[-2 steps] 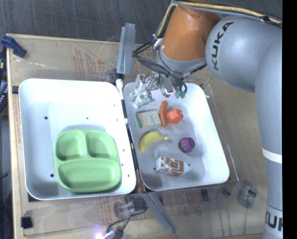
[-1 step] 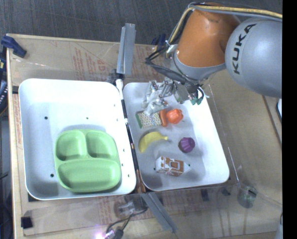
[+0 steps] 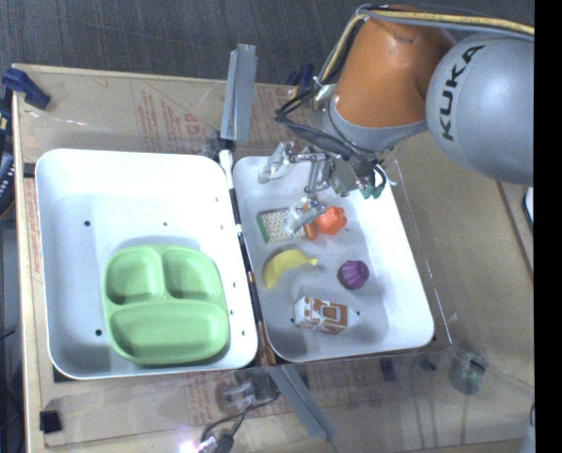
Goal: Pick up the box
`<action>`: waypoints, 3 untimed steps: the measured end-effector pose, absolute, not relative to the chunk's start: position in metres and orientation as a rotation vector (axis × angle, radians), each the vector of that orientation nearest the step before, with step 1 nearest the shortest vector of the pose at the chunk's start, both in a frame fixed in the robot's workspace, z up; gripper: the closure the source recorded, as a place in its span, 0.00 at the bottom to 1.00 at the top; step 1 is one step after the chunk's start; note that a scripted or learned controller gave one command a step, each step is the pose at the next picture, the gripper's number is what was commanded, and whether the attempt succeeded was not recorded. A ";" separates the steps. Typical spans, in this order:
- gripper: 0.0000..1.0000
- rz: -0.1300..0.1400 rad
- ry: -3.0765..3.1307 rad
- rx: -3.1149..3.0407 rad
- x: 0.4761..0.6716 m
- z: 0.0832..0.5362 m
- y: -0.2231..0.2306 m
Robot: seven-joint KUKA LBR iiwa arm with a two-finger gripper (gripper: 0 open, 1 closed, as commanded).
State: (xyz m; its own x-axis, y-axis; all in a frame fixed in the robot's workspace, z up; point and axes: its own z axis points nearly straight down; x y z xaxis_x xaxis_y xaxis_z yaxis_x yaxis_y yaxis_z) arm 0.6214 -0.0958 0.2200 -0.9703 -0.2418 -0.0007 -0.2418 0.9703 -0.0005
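A green divided tray (image 3: 166,304) is seen lying in the left bin (image 3: 64,187). In the right bin (image 3: 408,291), a yellow banana (image 3: 286,265), the box (image 3: 322,315) near the front wall, an orange object (image 3: 328,222) and a purple object (image 3: 354,274) are found. The gripper (image 3: 311,206) is held low over the orange object, well apart from the box; whether it is spread or pressed together cannot be told.

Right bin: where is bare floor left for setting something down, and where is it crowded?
In the right bin, bare floor lies along the right wall beside the purple item, and left of the box. The gripper, orange item and banana crowd the middle.
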 end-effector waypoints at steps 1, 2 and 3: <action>0.00 -0.001 3.116 -0.387 0.657 0.184 -0.169; 0.00 0.001 3.138 0.152 0.655 0.092 -0.123; 1.00 0.002 3.135 0.144 0.657 0.104 -0.122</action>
State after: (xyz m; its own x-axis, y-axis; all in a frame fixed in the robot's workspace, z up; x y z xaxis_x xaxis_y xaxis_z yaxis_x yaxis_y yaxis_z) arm 0.6569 -0.1216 0.1037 -0.9958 0.0920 -0.0028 0.0920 0.9958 0.0011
